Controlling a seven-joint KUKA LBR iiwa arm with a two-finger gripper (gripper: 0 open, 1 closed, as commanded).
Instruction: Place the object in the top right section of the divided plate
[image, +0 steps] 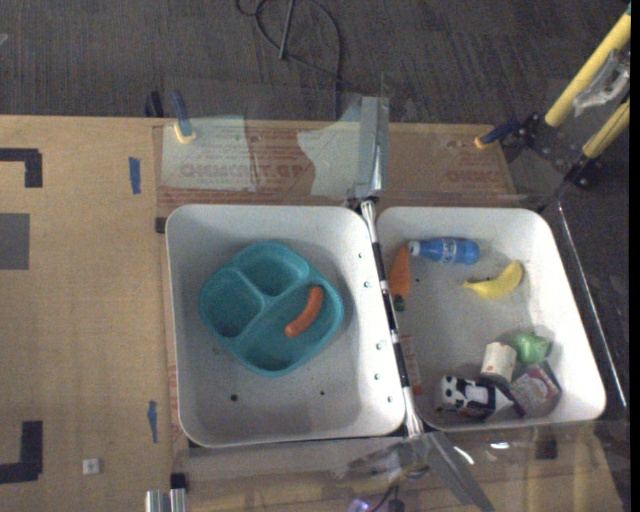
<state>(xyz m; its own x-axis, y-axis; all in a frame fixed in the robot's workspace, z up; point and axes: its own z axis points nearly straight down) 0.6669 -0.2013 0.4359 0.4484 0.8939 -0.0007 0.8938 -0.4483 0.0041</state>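
Bins: two shallow white plastic bins, left bin (200, 400) and right bin (570, 330), side by side on the tan bench, sharing a middle edge.
Plate: teal divided plastic plate (262, 355), roughly centred in the left bin and turned at an angle. It has two smaller wells up and left and one longer well along the right and lower side.
Task thing: small orange-red sausage-shaped toy (304, 311), lying slantwise in the plate's right-hand well with its upper end toward the rim. I take this to be the object (nothing else is in the plate). With the plate rotated, that well reads as the top right section, so placement looks done or nearly done.
Other candidates: blue bottle (444, 250), yellow banana (497, 282) and orange carrot-like piece (399, 272) lie in the right bin, well apart from the plate.
Handling: probably light, hollow or rubbery toy food with a smooth skin. It is likely to roll or squirt out of a hard pinch and is not fragile.
Hold: across the short width at mid-length, closing at right angles to its long axis and clear of the well's divider.
Pincer: cannot tell its state from this view.
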